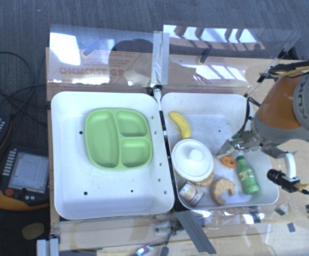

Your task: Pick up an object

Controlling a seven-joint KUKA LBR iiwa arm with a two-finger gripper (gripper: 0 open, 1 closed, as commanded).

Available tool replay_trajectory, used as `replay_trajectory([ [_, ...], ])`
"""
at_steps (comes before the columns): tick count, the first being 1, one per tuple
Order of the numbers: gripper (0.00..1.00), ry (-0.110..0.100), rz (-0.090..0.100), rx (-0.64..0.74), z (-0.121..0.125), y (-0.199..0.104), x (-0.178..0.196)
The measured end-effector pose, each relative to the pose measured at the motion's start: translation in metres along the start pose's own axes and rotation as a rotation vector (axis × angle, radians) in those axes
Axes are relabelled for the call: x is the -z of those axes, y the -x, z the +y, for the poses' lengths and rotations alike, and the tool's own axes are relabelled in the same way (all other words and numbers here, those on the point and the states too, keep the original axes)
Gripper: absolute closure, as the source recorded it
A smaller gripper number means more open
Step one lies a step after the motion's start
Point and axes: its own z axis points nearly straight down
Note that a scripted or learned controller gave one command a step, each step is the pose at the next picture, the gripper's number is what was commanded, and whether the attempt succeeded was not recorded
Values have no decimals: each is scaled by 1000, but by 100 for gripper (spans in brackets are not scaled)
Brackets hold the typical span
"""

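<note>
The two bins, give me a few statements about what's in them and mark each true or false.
1. The green plate lies in the left bin. True.
2. The banana lies on the green plate. False: it lies in the right bin.
3. The green bottle lies in the right bin. True.
4. The white bowl sits in the left bin. False: it is in the right bin, below the banana.
5. The pincer is over the right bin. True.

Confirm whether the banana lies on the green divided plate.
No. The banana lies in the right bin, while the green divided plate sits in the left bin.
</note>
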Motion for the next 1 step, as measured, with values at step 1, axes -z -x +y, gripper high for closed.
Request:
replay_trajectory([
  [1,100,-17,1,-110,42,-76,188],
])
